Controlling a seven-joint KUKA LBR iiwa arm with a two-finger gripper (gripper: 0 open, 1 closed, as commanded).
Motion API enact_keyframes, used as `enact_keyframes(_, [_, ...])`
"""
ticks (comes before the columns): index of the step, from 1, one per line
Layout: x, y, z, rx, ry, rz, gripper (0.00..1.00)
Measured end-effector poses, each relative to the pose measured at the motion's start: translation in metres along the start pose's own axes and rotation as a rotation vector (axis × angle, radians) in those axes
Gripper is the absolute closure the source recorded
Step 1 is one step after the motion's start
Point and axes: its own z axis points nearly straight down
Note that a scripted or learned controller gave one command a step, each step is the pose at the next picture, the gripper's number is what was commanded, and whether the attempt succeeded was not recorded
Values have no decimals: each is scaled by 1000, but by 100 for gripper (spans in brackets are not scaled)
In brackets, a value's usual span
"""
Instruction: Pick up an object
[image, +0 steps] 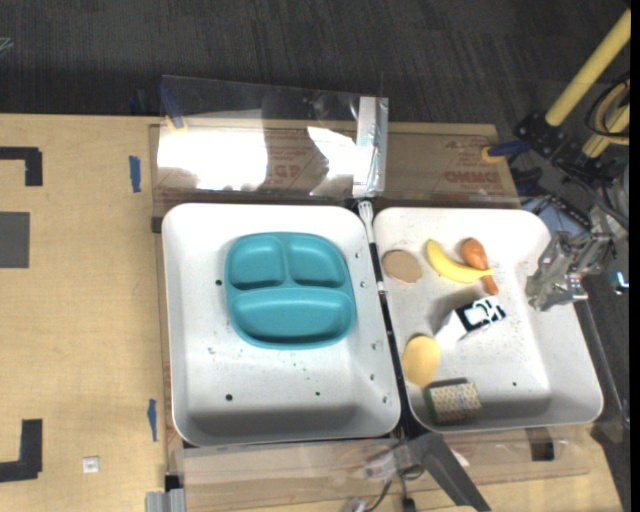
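Note:
The right bin (566, 385) holds several small objects. A yellow banana (445, 262) lies near its back, with an orange carrot (473, 252) touching it. A brown round piece (402, 266) sits at the back left. A black and white object (480, 315) lies in the middle, a yellow lemon (421, 358) at the front left, and a speckled block (453, 399) against the front wall. My gripper (558, 275) hangs at the bin's right rim, apart from every object, with nothing seen in it.
A teal divided plate (289, 288) lies in the left bin (190, 235). A small orange piece (489, 285) sits by the banana's tip. Clear plastic sheeting (270, 150) stands behind the bins. Cables and a yellow pole (590, 70) crowd the back right.

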Motion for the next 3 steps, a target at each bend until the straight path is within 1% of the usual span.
enact_keyframes(1, [-11,-74,206,-7,18,-180,100])
enact_keyframes(2, [-25,-78,218,-2,1,-410,100])
enact_keyframes(3, [-2,-43,113,0,-3,-205,100])
